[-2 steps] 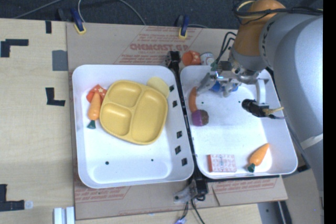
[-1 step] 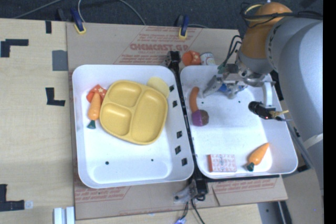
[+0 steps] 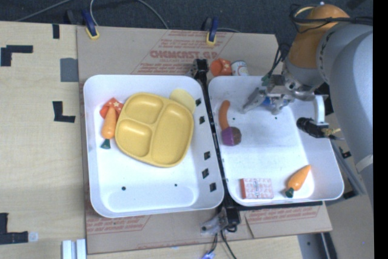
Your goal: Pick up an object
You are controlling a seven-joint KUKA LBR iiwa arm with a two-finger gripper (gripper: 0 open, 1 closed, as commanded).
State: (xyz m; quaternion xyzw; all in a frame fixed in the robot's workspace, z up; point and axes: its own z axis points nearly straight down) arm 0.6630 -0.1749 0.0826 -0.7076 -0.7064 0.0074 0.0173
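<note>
My gripper [image 3: 265, 105] hangs over the far part of the right bin [image 3: 276, 151], open, with nothing between its fingers. An orange-brown sausage [image 3: 224, 113] lies just left of it, and below that sits a purple round piece [image 3: 231, 136]. Near the bin's front edge are a red-and-white patterned box [image 3: 257, 187] and a small carrot [image 3: 298, 179].
The left bin [image 3: 145, 191] holds a yellow divided plate [image 3: 154, 128], a carrot [image 3: 109, 124], a red piece [image 3: 111, 107] and a pale yellow piece [image 3: 182, 97]. Behind the bins lie an orange item [image 3: 221, 65] and a white item [image 3: 239, 68]. The arm's grey body [image 3: 354, 88] fills the right side.
</note>
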